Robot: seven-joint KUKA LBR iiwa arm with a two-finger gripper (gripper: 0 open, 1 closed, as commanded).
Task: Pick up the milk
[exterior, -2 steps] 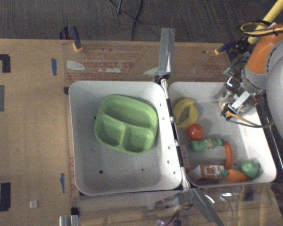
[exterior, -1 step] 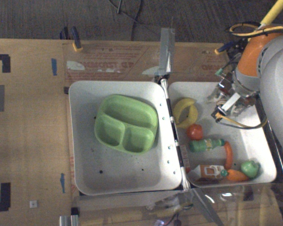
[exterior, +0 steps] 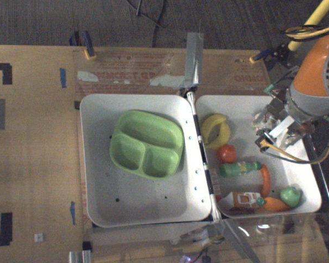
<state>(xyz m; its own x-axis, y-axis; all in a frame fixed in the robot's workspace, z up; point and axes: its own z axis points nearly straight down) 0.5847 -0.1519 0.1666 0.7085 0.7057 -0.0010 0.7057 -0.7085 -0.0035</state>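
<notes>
The milk (exterior: 245, 198), a single small carton, lies on its side against the near wall of the right bin (exterior: 312, 193), its long axis running left to right. Just to its right sits one carrot (exterior: 274, 204), then one green pepper (exterior: 291, 195). One red chili (exterior: 265, 179) and one green bottle (exterior: 239, 169) lie just beyond it, with one tomato (exterior: 226, 153) and one banana (exterior: 215, 129) farther still. The jaws hang at the bin's far right, so the milk lies nearer and leftward. Whether they are spread or closed cannot be told. The left bin (exterior: 98, 163) holds one green plate (exterior: 147, 144).
</notes>
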